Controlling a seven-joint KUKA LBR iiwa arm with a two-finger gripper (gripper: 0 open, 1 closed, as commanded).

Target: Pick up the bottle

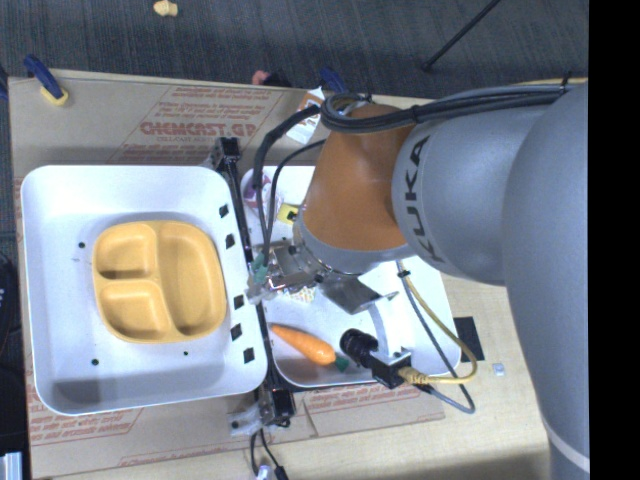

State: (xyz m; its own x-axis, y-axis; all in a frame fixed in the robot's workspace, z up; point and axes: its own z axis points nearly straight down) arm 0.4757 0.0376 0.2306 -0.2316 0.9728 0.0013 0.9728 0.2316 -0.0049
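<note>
The gripper (272,276) sat low at the left edge of the right bin (436,320), hard against the wall it shares with the left bin (45,268). From my screen I couldn't tell whether it was open or clenched. The wrist and its orange band (358,178) covered most of it, and what poked out was a small tangle of metal with a couple of green specks. I saw nothing I could call gripped.

Just below the gripper a carrot (303,344) lay in the near corner of the right bin, its thin end pointing towards the dividing wall, apart from the gripper.

Up the same wall, towards the far end of the right bin, was a pale, see-through shape with a purple tinge, which I took for the bottle (254,194). It lay close beside the wall, behind the black cables (268,153) looping off the wrist. The arm (480,188) cut off its right side, so I could not make out its outline or whether it stood or lay flat. It was apart from the gripper.

The arm hid the middle and most of the far side of the right bin.

In the left bin a yellow divided tray (160,278) lay flat in the middle. Both bins rested on cardboard (190,118) with red print, and a blue clamp (46,80) gripped its far left corner.
</note>
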